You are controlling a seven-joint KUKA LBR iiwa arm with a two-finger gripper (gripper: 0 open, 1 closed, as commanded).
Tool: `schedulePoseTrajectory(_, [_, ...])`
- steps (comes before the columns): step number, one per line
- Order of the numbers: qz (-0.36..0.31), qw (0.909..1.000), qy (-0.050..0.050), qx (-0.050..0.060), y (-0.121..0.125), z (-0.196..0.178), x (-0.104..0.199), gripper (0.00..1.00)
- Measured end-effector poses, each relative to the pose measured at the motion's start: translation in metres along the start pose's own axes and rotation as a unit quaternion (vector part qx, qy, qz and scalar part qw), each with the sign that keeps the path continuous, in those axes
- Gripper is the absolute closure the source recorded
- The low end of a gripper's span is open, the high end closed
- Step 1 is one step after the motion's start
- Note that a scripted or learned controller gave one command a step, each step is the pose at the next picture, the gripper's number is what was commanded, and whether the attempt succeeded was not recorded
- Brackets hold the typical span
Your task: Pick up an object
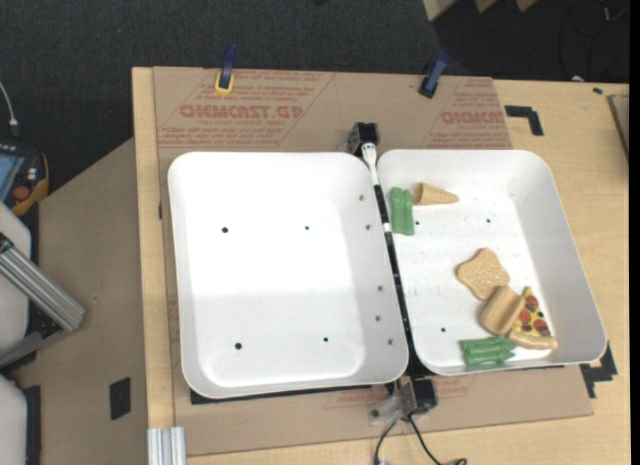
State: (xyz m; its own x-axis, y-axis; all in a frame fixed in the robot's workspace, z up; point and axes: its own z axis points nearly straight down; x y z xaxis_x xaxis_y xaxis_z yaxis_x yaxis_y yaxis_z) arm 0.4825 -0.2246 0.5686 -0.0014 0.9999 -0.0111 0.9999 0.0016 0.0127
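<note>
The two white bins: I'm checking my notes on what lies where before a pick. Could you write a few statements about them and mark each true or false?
1. All the toy food lies in the right bin. True.
2. The pizza slice lies near the right bin's far edge. False: it lies near the front right corner.
3. A green piece lies close to the right bin's left wall. True.
4. The left bin holds a green piece. False: the second green piece also lies in the right bin.
</note>
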Motion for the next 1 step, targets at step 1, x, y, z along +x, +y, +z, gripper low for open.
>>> schedulePoseTrajectory(1, [-0.004, 0.9999, 0.007, 0.008, 0.0613, 0.0363, 0.0764, 1.00])
